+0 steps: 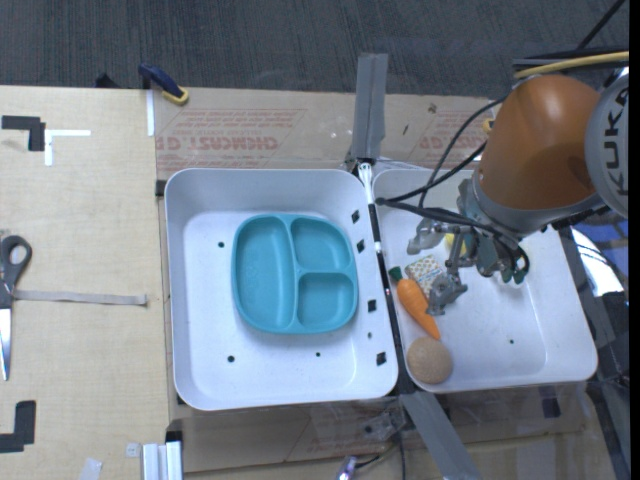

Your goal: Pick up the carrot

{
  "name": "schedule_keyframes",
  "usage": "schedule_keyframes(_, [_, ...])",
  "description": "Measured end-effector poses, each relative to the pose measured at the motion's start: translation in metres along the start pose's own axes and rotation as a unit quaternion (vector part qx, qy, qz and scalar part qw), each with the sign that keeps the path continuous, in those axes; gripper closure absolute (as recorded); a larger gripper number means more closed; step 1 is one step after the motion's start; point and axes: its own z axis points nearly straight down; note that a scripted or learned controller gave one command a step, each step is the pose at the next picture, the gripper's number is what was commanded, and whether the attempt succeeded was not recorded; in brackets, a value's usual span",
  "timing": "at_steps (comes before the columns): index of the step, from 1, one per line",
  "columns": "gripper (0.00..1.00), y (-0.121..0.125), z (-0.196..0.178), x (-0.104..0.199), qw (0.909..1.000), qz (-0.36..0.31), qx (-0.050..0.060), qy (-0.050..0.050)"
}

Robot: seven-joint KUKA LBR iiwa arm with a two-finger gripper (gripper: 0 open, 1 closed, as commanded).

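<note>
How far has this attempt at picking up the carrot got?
Done: the gripper has reached the right bin and sits just right of the carrot. In hand: closing in on it. Left: the grasp and lift; the carrot lies on the bin floor, above a round tan item.

On the arm (610, 138) at the right edge, black letters read "KUK", cut off by the frame. Red print on the far cardboard strip (260, 128) is upside down and unreadable.
</note>
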Motion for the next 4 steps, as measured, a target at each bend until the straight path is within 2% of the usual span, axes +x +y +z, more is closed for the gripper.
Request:
schedule_keyframes(1, [0.00, 0.011, 0.000, 0.050, 0.9999, -0.013, 0.000, 0.001])
schedule_keyframes(2, [0.00, 0.019, 0.000, 0.050, 0.9989, 0.047, 0.000, 0.000])
schedule_keyframes(3, [0.00, 0.021, 0.000, 0.048, 0.9999, 0.015, 0.000, 0.001])
schedule_keyframes(4, [0.00, 0.006, 0.000, 0.022, 0.9999, -0.012, 0.000, 0.000])
